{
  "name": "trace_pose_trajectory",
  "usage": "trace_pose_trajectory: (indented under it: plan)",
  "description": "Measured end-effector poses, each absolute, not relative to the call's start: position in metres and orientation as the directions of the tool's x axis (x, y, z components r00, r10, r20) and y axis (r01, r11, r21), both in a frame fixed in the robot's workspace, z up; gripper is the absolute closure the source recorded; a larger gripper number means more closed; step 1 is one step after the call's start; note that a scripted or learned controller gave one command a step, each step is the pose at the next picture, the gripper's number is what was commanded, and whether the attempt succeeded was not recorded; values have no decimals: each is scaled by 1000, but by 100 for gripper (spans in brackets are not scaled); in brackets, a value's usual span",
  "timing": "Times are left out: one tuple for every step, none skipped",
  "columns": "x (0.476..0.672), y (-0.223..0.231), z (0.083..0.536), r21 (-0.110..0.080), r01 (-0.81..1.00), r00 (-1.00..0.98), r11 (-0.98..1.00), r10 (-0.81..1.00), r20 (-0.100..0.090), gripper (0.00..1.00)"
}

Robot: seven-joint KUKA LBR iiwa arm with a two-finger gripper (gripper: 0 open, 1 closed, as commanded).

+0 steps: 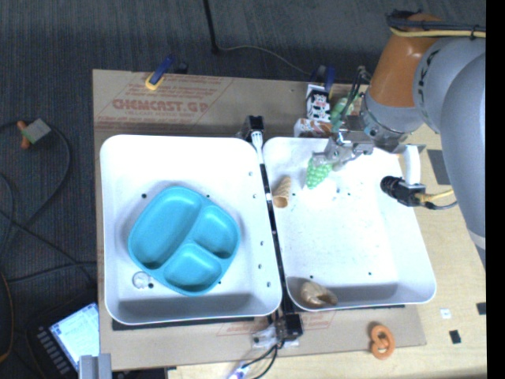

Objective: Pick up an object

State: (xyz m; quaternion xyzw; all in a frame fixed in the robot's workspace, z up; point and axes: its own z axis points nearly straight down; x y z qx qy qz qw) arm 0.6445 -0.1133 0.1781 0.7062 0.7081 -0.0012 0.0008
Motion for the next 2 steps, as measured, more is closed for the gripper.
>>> trace_pose_trajectory:
  plan:
    - [669,-74,286,4,1000,-2,2,1000,-2,100]
    - [648,-12,235,-3,1000,-2,2,1000,0,100]
